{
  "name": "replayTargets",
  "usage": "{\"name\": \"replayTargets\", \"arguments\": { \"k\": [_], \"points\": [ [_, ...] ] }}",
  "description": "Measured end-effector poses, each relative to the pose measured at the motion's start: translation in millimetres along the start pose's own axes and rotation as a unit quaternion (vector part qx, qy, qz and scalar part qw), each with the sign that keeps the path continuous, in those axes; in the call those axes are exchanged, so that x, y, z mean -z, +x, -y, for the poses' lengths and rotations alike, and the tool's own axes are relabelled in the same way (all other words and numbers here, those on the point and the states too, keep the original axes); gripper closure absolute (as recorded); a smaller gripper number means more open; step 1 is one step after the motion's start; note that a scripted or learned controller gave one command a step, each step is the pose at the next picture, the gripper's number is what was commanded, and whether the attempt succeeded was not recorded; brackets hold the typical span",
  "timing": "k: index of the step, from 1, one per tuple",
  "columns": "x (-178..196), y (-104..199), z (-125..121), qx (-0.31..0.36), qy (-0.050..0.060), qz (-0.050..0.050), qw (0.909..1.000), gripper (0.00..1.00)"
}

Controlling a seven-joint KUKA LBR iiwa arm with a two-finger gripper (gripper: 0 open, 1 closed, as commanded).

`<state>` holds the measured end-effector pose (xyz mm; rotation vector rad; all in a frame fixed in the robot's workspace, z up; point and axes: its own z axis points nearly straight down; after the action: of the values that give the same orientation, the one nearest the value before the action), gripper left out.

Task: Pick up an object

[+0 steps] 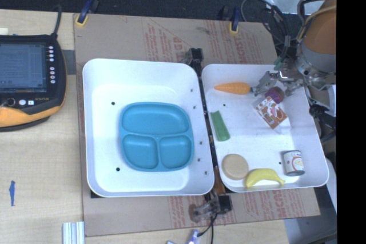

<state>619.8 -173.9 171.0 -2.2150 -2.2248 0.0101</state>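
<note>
A blue divided plate (156,135) is seen in the left bin (97,123), roughly centred. The right bin (309,140) is occupied by an orange carrot (233,88) near its far edge, a green stick-shaped piece (219,126) by the left wall, a round tan disc (235,166) and a yellow banana (264,179) at the near edge, touching or almost so, and a small can (293,162) near the right corner. The gripper (275,90) is positioned over the far right part of that bin, fingers spread fairly wide. A purple object (275,94) is seen at the fingers, but whether it is gripped cannot be told. A red-and-white packet (271,112) lies just below it. A teach pendant (28,80) rests on the bench at far left.
</note>
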Motion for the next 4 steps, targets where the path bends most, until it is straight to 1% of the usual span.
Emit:
{"name": "replayTargets", "arguments": {
  "k": [1,2,3,4],
  "points": [
    [-39.8,-35.4,10.9,0.000,0.000,-0.001,1.0000,0.00],
    [-78.7,-8.0,15.6,0.001,-0.002,0.000,1.0000,0.00],
    [-79.6,-6.5,50.6,0.001,-0.001,-0.001,1.0000,0.00],
    [-1.6,-38.0,1.1,0.000,-0.003,-0.001,1.0000,0.00]
  ]
}}
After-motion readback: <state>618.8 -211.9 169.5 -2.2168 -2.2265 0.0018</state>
